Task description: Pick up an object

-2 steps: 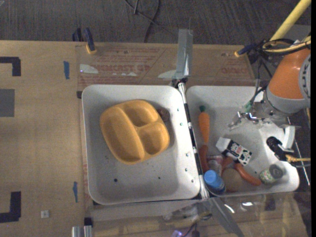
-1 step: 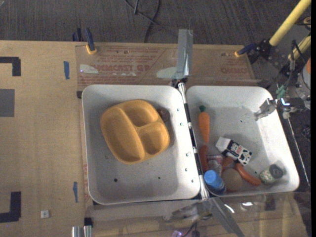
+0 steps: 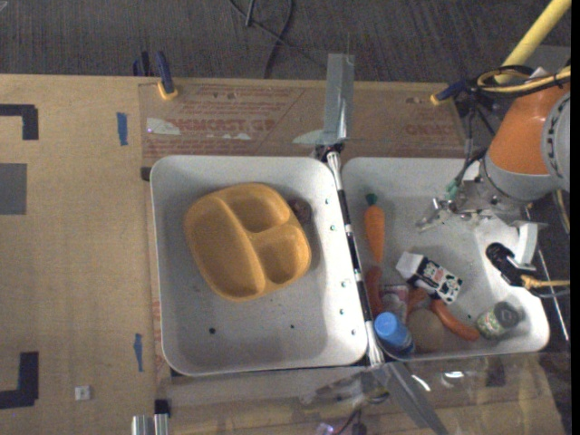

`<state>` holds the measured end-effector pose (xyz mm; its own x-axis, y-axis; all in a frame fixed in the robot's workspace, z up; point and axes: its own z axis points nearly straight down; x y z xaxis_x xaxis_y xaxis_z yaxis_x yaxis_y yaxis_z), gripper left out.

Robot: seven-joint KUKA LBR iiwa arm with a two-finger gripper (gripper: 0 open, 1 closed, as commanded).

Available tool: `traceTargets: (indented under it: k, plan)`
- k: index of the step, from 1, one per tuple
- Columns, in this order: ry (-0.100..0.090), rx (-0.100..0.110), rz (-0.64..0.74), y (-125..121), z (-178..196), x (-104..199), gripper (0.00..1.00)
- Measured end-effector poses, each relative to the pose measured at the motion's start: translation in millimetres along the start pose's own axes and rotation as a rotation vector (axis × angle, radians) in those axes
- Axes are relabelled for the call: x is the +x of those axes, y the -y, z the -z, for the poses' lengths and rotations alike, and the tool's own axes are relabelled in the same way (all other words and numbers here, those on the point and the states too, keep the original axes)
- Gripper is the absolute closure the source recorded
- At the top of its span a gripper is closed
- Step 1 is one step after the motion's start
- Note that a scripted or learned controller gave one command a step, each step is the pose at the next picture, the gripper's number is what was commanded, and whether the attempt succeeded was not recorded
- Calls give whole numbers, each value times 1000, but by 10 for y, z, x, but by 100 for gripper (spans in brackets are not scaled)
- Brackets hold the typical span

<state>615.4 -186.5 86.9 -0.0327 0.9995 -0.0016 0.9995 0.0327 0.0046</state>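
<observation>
The toy carrot (image 3: 374,230), long axis up the right bin (image 3: 535,329), is seen left of the gripper (image 3: 453,202), whose grip state cannot be told.

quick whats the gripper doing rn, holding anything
gripper: over the right bin, nothing visible between its fingers; open or closed cannot be told.

Yellow divided plate (image 3: 247,240) in left bin (image 3: 172,270), carrot (image 3: 374,229) in right bin (image 3: 530,333), gripper (image 3: 446,208) above right bin
</observation>
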Motion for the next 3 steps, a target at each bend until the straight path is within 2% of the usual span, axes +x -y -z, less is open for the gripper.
traceTargets:
  k: [1,2,3]
  plan:
    - [0,3,-287,505,1190,115,0]
    - [1,-1,-149,-465,0,83,0]
    - [-1,6,-432,331,850,-296,0]
